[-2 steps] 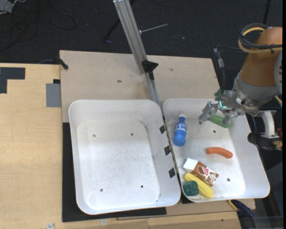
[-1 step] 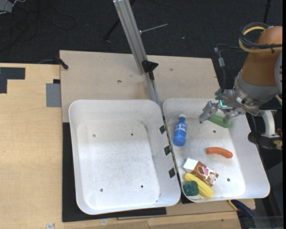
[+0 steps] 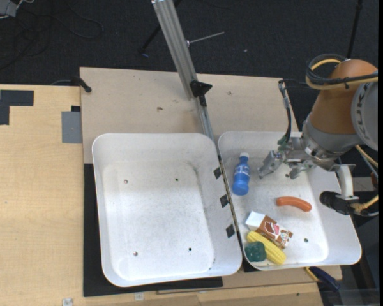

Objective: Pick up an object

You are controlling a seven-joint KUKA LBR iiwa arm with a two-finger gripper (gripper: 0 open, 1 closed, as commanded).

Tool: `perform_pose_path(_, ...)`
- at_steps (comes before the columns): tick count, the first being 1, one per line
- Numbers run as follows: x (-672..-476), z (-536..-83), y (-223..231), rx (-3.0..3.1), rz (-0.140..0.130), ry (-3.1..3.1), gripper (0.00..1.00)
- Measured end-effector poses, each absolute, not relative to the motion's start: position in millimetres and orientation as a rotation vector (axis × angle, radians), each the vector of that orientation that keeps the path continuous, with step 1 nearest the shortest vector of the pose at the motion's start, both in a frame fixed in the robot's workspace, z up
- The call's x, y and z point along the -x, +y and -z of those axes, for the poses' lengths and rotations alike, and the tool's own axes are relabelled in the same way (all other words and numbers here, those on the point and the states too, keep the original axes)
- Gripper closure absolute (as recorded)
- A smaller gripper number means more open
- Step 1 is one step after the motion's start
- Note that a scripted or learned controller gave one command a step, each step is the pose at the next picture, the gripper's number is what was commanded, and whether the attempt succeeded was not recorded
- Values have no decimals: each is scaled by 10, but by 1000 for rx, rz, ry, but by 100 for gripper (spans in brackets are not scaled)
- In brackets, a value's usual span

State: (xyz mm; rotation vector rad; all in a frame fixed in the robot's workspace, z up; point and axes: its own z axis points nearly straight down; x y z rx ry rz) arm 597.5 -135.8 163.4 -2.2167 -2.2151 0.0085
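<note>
Overhead slanted view of the work bench. At far left, a pale wood-grain panel (image 3: 25, 190) carries dark rectangular cut-out marks near its top edge and a grey patch beside them; behind it the floor (image 3: 83, 24) is dark carpet crossed by loose cables. A tan board (image 3: 140, 104) lies under the two bins, with a black mat (image 3: 89, 234) showing along its left and lower edges. The left bin (image 3: 108, 171), shallow and white with rounded corners, has a speckled floor with a few small dark dots. A slim aluminium rail (image 3: 179, 50) rises at a slant from the divide between the bins, tipped by a small checkered marker; black clips sit along the shared wall. The right bin (image 3: 325, 250) holds the candidate objects: a blue bottle (image 3: 241, 175) with a white cap lies near its left wall; a white-and-brown printed packet (image 3: 270, 228), whose lettering is too small to read, lies toward the front; a green piece (image 3: 256, 252) and a yellow corn cob (image 3: 271, 250) touch each other at the front left corner; an orange sausage (image 3: 293, 203) lies alone toward the right. The gripper (image 3: 286, 164) hangs above the bin floor between bottle and sausage, its fingers spread apart with nothing between them. The grey arm with its orange band (image 3: 341, 101) enters at right; partial lettering on its casing is illegible.
</note>
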Motion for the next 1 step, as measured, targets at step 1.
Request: perform_pose_path(1, -5981, -1196, -1331, 2218, -7, -2215, 0)
